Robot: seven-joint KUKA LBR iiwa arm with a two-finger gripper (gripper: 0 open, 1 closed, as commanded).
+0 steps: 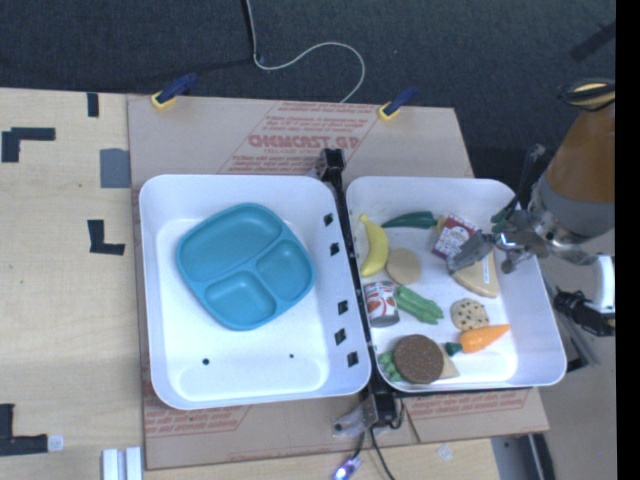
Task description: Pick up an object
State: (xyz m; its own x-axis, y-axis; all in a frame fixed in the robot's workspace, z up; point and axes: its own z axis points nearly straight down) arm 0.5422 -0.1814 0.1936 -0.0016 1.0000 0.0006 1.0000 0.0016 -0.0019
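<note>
Gripper (478,255) hovers, fingers spread wide, empty | red packet (452,236) just left | cheese wedge (480,278) right below

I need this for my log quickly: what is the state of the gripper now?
Gripper: over the right bin, above the cheese wedge; open or closed cannot be told.

You are looking down on a light wooden bench (60,298) marked with black tape pieces (100,238). A brown cardboard sheet (290,138) with red lettering lies on it, held by yellow-and-blue clamps (175,89). Behind, dark carpet (120,18) carries a thin white cable (310,56).
</note>
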